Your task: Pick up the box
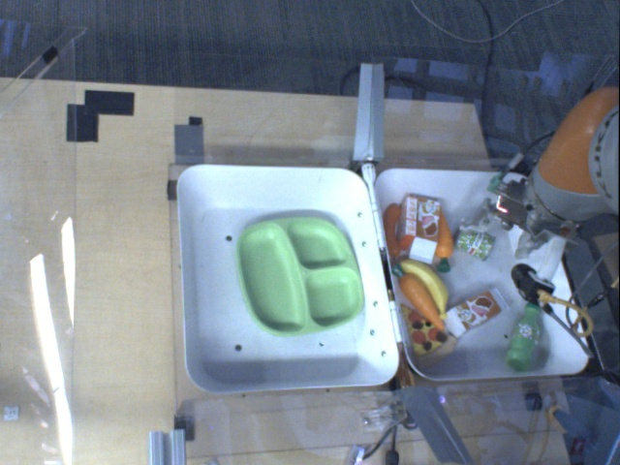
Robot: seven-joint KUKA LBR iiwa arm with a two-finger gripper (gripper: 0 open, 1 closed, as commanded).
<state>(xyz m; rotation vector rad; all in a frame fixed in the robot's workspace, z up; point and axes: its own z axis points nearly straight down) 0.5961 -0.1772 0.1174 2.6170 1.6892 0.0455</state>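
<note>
Two boxes lie in the right bin (572,356). A brown and white box (420,217) rests at the bin's upper left, on top of orange toy food. A smaller brown and white box (473,311) lies flat near the bin's front. My gripper (506,206) hangs at the bin's upper right, just right of a small green and white can (475,241) and apart from both boxes. Nothing shows held in it.
The left bin (208,356) holds a green divided plate (298,272). Also in the right bin are a banana (427,283), an orange carrot-like piece (418,301), a pizza slice toy (429,339) and a green bottle (523,341). A metal post (369,114) stands behind the bins.
</note>
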